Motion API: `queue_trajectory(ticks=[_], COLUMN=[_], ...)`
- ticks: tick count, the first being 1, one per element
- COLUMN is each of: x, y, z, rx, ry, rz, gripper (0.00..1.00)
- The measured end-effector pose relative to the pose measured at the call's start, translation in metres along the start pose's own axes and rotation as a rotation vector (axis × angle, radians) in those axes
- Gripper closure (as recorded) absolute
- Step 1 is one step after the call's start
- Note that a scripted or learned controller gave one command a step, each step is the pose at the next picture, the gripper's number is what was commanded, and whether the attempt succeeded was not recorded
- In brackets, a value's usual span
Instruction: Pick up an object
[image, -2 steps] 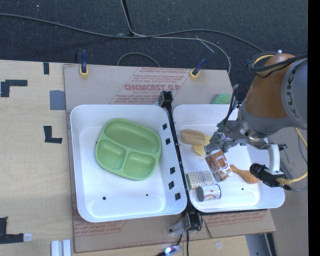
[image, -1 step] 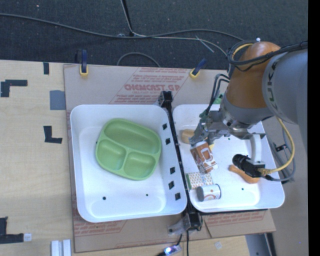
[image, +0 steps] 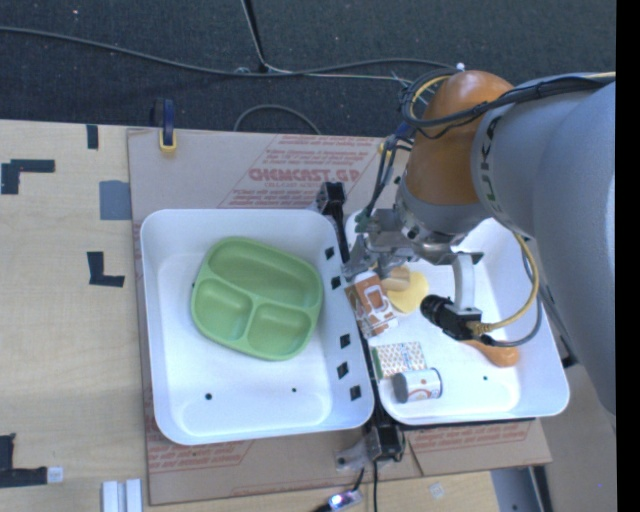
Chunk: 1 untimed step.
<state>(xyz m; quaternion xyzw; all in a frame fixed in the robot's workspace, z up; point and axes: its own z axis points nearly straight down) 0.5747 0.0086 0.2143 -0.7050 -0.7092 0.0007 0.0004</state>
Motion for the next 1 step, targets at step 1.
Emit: queue_trajectory(ticks=[1], x=[0.0532], y=[0.0202], z=[-0.0138], rx=[-0.002], ry=[0.002], rz=[-0.001], gripper=[1.0])
